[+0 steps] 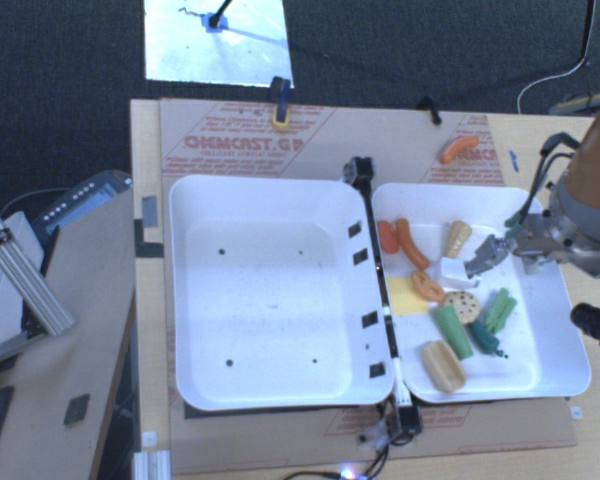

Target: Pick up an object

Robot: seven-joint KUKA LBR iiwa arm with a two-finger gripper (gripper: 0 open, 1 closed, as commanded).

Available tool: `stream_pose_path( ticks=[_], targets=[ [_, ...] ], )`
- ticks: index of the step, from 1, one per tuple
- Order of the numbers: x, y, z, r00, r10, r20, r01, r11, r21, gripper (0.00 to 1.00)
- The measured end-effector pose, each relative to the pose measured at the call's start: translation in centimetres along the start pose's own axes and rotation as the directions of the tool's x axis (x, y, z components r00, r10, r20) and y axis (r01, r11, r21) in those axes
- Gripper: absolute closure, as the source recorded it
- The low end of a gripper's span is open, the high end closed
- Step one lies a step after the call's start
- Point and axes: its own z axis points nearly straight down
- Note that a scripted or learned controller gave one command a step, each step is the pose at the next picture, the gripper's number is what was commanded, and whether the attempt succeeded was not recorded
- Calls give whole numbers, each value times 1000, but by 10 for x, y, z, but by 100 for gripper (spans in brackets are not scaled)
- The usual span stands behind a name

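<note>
The right bin [555, 368] holds several toy foods. There are two orange sausages [413, 244], a beige piece [458, 238], a yellow slice [405, 298], a round cookie [462, 306], a green cucumber [452, 330], a green pod [499, 310] and a tan bun [443, 365]. My gripper [483, 257] reaches in from the right, low over the bin's middle, tilted down to the left. Its tip is next to a small white block [452, 271]. I see nothing lifted in it.
The left bin [195, 203] stands beside the right one, with a black hinged divider [375, 268] between them. An orange sausage [460, 149] lies on the board behind the right bin. A yellow clamp [280, 118] sits at the board's back edge.
</note>
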Motion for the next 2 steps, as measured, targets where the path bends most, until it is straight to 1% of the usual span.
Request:
stream_pose_path(
  ticks=[1, 2],
  targets=[
    [24, 54, 132, 1000, -2, 4, 2, 1000, -24, 0],
    [7, 15, 140, 1000, -2, 11, 3, 999, -44, 0]
  ],
)
